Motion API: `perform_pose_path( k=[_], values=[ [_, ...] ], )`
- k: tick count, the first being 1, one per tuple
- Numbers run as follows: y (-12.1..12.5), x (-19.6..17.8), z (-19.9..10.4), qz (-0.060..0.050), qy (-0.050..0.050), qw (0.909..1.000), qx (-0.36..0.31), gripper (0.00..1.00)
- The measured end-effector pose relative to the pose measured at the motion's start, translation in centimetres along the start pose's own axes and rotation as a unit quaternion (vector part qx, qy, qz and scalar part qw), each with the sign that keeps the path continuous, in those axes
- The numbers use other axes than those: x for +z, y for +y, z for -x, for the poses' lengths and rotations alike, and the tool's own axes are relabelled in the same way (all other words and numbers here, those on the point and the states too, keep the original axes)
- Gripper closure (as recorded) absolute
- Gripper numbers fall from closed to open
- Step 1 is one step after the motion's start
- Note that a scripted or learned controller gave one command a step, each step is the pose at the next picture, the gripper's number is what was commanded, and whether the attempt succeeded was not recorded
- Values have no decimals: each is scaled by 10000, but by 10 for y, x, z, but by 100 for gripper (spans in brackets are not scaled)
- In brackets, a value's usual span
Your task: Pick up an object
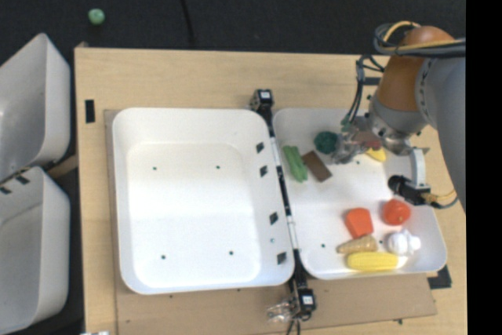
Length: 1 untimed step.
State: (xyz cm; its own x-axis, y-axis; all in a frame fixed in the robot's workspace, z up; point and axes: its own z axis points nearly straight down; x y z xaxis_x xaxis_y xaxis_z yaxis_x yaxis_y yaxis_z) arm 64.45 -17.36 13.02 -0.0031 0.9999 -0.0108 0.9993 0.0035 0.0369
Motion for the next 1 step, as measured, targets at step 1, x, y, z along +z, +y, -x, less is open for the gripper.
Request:
perform_pose_path(
  k=[1],
  values=[
    [-70, 17, 1, -36, 6, 10000, 23, 100]
  ],
)
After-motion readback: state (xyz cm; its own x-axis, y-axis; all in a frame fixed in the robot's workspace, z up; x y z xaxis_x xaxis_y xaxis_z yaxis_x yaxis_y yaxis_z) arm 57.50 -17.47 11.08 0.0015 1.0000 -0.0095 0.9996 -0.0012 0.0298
